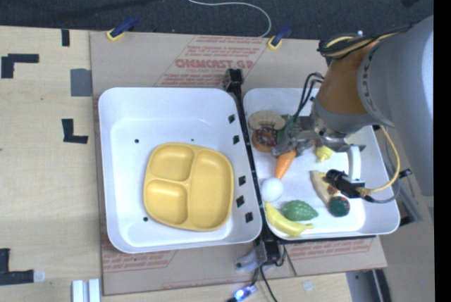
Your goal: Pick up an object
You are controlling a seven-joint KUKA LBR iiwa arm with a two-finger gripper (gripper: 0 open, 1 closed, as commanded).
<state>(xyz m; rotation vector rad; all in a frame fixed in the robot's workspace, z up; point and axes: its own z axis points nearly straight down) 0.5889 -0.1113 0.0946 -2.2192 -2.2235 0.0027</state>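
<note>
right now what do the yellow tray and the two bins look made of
Yellow tray: probably moulded plastic, matte, with soft rounded compartment edges and even colour. Left bin and right bin: likely thin formed plastic, smooth white with a slight sheen and rounded corners.

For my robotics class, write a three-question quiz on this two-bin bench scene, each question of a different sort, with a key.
1. True or false: the yellow divided plate lies in the left bin.
2. Multiple choice: which item lies closest to the gripper? A) banana B) carrot C) white egg
3. Fill in: the green leafy item lies right beside the ____ at the near edge of the right bin.

Key
1. True.
2. B: the carrot's top sits just under the gripper, while the egg and the banana lie farther down the bin.
3. banana.
</note>
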